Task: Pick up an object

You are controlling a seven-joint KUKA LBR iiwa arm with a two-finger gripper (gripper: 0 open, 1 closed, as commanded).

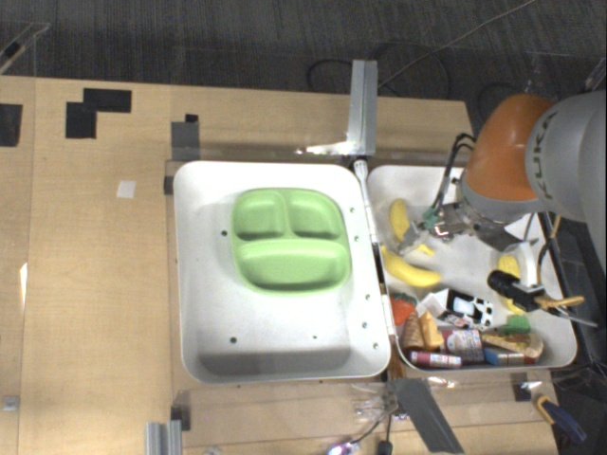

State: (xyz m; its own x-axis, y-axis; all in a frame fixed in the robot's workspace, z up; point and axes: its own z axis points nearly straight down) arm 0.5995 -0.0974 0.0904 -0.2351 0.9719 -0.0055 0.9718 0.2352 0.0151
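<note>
The claw is hanging low in the right bin, its dark, cable-draped tip sitting between two bananas; whether it is released or clenched cannot be told from this slanted view. The upper banana is lying just to its left, curved and smooth-skinned, and the lower banana is lying just beneath it, longer and fatter. No object is visibly between the tips, so the arm appears to be in the reaching or closing step of the pick, with the lift not yet made. Judging by position, one of the bananas is the likely target, though which one is unclear.

The next move is likely calling for a firm close across a banana's narrow width and then a straight rise, since the rounded, slick peel could be slipping sideways out of a loose pinch.

Further out, the bin's near end is holding a crowded heap: a black-and-white die-like block, small packets and tubes in reds and browns, a dark-handled tool and a green scrap. Plastic wrappers there look glossy and crinkled.

The left bin is carrying a light green compartment tray, matte moulded plastic with rounded corners and three shallow wells. Both bins are smooth white with raised rims, resting on a pale wooden bench.
</note>
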